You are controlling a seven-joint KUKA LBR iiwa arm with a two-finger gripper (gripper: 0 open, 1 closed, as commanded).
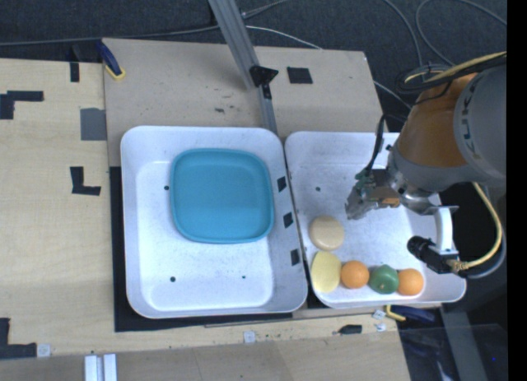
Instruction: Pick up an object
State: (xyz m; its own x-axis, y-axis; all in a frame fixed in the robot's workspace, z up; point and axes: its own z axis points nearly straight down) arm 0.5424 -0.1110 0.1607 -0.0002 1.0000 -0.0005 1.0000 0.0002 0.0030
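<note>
In the right bin (pixel 329 153) a beige round bun-shaped object (pixel 327 232) lies near the middle. Along the bin's front edge sit a yellow lemon-like object (pixel 325 271), a small orange ball (pixel 355 275), a green object (pixel 383 278) and another orange ball (pixel 410 281). My gripper (pixel 360 203) hangs over the right bin, just up and to the right of the beige object, and I see nothing held in it.
The left bin (pixel 140 206) holds a blue square plate (pixel 221 195). A grey metal bar (pixel 239 38) slants down from the top to the gap between the bins. Cables (pixel 428 17) lie on the dark floor at the upper right.
</note>
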